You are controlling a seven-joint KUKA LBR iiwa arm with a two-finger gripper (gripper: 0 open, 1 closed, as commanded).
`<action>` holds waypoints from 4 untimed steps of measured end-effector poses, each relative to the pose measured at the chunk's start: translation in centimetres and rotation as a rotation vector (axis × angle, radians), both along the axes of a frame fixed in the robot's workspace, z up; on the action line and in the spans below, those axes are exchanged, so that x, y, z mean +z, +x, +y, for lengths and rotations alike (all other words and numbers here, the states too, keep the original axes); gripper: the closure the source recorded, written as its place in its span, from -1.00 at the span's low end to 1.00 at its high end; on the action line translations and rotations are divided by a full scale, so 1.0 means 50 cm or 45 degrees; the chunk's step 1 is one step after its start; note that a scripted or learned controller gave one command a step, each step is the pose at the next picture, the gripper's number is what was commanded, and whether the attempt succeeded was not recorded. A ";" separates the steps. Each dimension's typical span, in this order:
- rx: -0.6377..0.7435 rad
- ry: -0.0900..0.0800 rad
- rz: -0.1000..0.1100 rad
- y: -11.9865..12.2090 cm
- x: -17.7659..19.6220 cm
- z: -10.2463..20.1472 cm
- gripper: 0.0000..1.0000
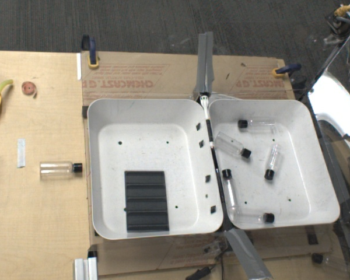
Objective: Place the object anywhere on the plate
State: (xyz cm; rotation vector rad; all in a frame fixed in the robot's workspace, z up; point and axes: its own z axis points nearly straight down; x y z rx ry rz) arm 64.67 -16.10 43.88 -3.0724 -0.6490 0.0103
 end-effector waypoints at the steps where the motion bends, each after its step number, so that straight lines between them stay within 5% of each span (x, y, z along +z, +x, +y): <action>1: -0.237 -0.001 -0.001 -0.066 0.002 -0.104 -1.00; 2: -0.275 -0.001 -0.004 0.006 0.002 -0.041 -1.00; 3: -0.273 -0.001 -0.003 -0.011 0.001 -0.122 -1.00; 4: -0.277 0.000 -0.001 -0.153 0.003 -0.123 -1.00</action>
